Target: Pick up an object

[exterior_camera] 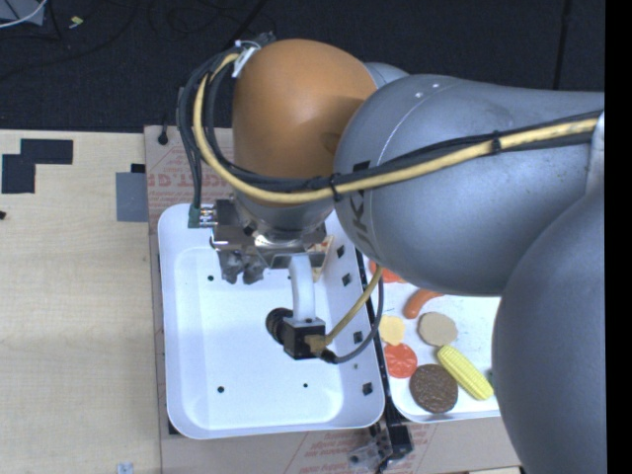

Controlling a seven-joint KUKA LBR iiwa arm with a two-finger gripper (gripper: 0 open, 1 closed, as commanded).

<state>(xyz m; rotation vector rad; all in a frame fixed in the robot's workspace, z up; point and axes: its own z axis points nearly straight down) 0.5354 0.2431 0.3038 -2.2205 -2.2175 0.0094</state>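
My gripper hangs under the big orange wrist band, over the back part of the left white bin. I see nothing held in it. The objects lie in the right bin, well to the gripper's right: an orange sausage-shaped piece, a small yellow disc, a tan oval, a red disc, a brown round patty and a yellow corn cob. The arm hides much of the right bin.
The bulky grey arm spans the right half of the view above the right bin. A divider wall separates the two bins. Pale wooden bench lies to the left, with dark patches near its back edge.
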